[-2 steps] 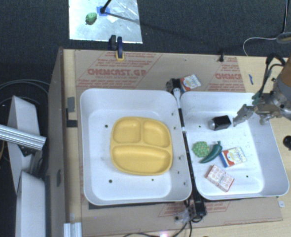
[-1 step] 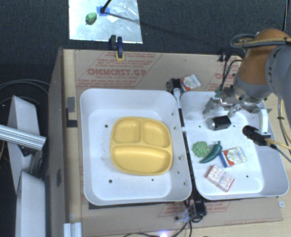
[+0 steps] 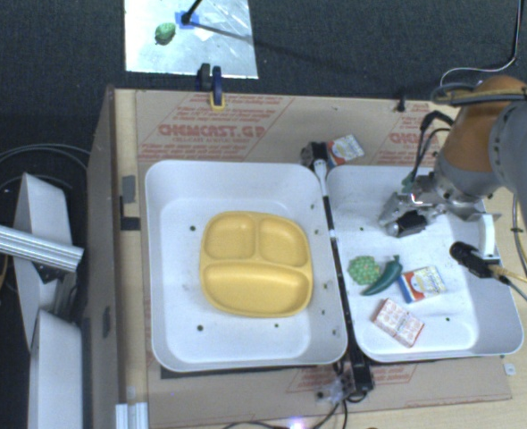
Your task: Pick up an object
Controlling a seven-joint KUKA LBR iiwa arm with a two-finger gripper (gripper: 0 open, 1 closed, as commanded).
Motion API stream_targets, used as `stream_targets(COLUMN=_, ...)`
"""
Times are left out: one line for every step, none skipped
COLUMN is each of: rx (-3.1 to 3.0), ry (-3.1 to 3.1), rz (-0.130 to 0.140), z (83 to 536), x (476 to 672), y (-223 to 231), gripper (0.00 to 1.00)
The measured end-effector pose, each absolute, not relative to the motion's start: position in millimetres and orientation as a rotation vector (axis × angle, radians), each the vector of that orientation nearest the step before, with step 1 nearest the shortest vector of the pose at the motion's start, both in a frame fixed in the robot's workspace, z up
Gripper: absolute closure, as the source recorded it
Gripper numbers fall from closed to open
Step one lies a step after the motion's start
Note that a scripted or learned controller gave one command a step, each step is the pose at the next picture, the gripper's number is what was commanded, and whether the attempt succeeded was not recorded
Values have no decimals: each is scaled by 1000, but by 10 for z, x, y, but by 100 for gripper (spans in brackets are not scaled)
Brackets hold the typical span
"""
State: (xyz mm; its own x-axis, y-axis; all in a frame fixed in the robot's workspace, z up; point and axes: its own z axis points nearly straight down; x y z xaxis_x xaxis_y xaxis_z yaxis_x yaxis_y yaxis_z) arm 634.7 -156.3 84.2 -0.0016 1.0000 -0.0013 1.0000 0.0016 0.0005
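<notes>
We take the yellow divided plate [image 3: 255,264] as our landmark; it lies in the middle of the left bin [image 3: 170,195]. To its right, across the divider, the right bin [image 3: 505,329] holds a green leafy toy [image 3: 363,269] touching a dark green pepper [image 3: 387,276], then a small red and white box [image 3: 422,282], and nearer the front edge a pink patterned packet [image 3: 397,321]. Further right of the plate and toward the back, our gripper [image 3: 408,217] hangs low over the right bin's floor, apart from those items. We cannot tell its state.
</notes>
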Motion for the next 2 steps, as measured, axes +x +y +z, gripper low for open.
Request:
stream_targets(rx=2215, ry=2221, rz=3, z=959, x=6362, y=-1561, gripper=100)
stream_targets(rx=2213, ry=2225, rz=6, z=1564, x=6699, y=-1052, gripper=100)
